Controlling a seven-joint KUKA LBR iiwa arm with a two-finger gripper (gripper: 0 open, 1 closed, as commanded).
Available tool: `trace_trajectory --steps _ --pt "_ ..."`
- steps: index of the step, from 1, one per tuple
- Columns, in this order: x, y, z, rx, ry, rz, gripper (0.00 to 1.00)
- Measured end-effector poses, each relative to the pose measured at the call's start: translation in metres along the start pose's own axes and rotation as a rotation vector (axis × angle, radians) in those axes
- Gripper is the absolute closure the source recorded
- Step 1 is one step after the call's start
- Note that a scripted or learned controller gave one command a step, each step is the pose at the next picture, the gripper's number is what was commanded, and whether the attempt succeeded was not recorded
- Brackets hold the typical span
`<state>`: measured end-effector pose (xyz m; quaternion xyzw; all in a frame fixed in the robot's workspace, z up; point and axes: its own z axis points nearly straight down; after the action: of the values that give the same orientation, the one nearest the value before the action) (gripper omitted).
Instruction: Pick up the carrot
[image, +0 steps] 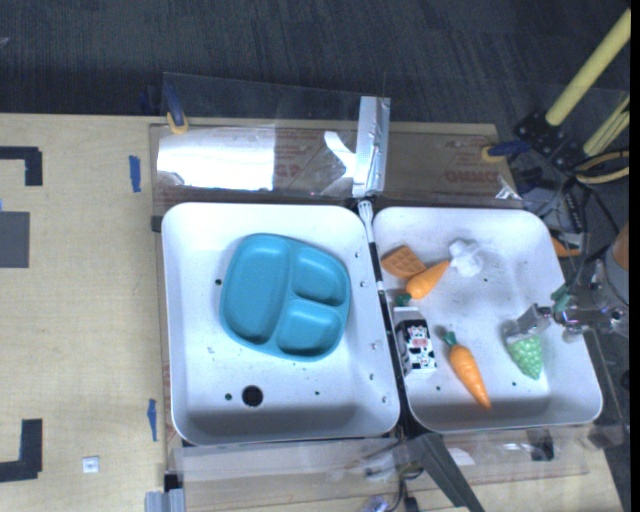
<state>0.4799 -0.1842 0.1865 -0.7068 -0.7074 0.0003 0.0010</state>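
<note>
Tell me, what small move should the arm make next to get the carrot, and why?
Probably slide left across the right white bin until it hangs over the orange carrot with green leaves. The metal two-finger gripper sits near the bin's right side, beside a green bumpy item, while the carrot lies apart, toward the bin's lower middle.

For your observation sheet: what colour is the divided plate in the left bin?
Light blue plate, seen best in the camera view.
</note>
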Motion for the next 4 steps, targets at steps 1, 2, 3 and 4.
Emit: trace_trajectory --steps 1,2,3,4 --pt "0.000 0.001 -0.010 -0.003 -0.001 -0.001 1.00" --pt "0.000 0.001 -0.010 -0.002 -0.001 -0.001 0.00" --pt "0.071 -0.002 0.062 0.004 0.002 -0.066 0.00" --pt "0.064 0.001 0.099 -0.006 0.000 -0.057 0.00"
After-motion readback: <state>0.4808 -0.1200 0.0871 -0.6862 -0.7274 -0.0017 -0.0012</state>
